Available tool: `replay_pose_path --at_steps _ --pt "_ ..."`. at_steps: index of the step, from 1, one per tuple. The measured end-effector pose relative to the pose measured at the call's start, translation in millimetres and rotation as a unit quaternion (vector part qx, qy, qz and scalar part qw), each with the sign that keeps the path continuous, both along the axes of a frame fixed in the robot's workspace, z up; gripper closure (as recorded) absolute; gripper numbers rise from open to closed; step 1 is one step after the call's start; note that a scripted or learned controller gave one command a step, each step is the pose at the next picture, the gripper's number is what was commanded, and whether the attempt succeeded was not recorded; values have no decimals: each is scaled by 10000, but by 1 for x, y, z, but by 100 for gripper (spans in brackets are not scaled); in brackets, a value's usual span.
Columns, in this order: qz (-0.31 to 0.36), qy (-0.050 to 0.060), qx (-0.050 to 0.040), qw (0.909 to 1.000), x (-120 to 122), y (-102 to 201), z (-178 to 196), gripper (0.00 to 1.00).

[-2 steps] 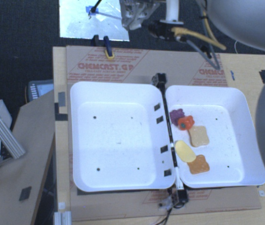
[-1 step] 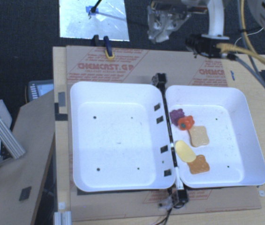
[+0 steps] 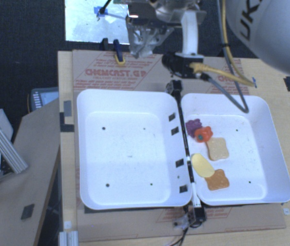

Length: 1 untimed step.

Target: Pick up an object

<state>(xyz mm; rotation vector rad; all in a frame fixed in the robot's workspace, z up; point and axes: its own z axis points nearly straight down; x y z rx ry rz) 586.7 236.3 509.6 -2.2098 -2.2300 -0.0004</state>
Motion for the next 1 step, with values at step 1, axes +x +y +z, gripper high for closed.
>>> replay_pose_path --at_steps 1 --pt "-46 -20 0 10000 -47 -43 28 100"
